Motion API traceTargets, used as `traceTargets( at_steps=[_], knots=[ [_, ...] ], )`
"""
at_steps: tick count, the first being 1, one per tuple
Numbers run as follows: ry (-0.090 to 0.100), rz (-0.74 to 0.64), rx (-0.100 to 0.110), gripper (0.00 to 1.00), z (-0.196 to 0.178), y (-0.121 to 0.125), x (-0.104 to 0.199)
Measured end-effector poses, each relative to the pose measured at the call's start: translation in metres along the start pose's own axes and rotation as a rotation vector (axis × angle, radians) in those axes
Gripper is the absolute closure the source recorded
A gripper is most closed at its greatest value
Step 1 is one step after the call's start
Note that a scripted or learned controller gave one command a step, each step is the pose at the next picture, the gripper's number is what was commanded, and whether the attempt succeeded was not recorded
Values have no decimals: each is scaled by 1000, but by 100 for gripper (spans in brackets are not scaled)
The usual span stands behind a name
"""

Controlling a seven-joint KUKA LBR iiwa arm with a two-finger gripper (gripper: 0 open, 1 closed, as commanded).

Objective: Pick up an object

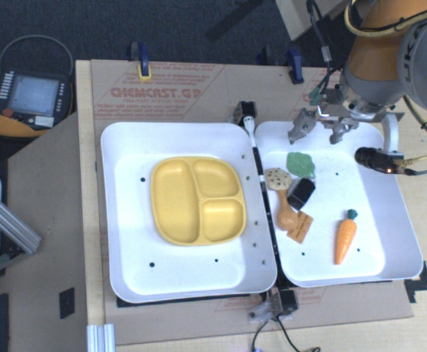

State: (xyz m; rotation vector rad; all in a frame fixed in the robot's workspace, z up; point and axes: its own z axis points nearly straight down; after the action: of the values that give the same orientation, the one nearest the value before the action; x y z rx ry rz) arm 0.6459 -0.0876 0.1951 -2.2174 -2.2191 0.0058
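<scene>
My gripper (320, 130) hangs over the back edge of the right bin (389, 255), fingers spread apart with nothing between them. In front of it lie a green piece (301, 163), a black block (300, 193), a round tan cookie (276, 178) and an orange-brown lump with a cracker (294, 222). A toy carrot (345, 239) lies further right in that bin. The green piece is the closest to the gripper, just below it.
The left bin (125, 262) holds a yellow divided plate (197, 199). A black divider strip (257, 163) runs between the bins. The arm's orange band (386, 31) looms over the back right. A handheld screen (30, 97) rests off the bench at left.
</scene>
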Motion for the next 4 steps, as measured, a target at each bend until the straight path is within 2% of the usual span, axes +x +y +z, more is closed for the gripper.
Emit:
traceTargets(
  at_steps=[2, 3, 4],
  knots=[
    [0, 1, 1, 0, 107, 2, -9],
    [-1, 2, -7, 100, 93, 3, -9],
    [-2, 2, -12, 100, 46, 0, -15]
  ],
)
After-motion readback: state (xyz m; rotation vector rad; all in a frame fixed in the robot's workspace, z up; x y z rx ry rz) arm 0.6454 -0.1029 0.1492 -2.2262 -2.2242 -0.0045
